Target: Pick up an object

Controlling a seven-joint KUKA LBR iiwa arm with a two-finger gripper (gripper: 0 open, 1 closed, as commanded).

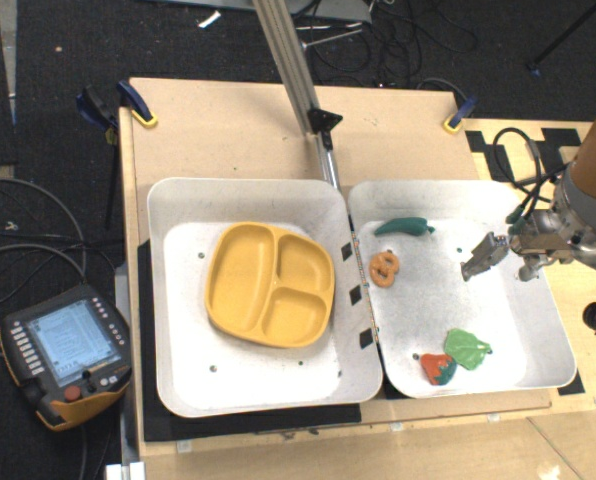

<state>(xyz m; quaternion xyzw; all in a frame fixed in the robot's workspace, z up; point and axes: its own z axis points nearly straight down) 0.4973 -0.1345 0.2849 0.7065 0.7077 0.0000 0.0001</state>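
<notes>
Four small pieces in the right bin (538, 313), none of them between the fingers. Nearest the claw, a dark green pepper-like piece (405, 227), long and slightly curved, lying near the bin's far wall. Just below and to its left, a tan pretzel (384, 267), knotted, close to the seam between the bins. Down at the near wall, a bright green leafy piece (467, 348), flat and crumpled-looking, touching and partly overlapping a small orange-red piece (437, 368) at its left. Gripper (498, 257) reaching in from the right over the bin's middle, well apart from the leafy pair and apart from the pepper; fingers spread, one dark finger angled toward the left, pinching nothing. In the left bin (178, 268), a yellow divided plate (271, 284) with three compartments, sitting roughly centred. Off the bench at lower left, a grey and orange teach pendant (65, 351) on the floor.
</notes>
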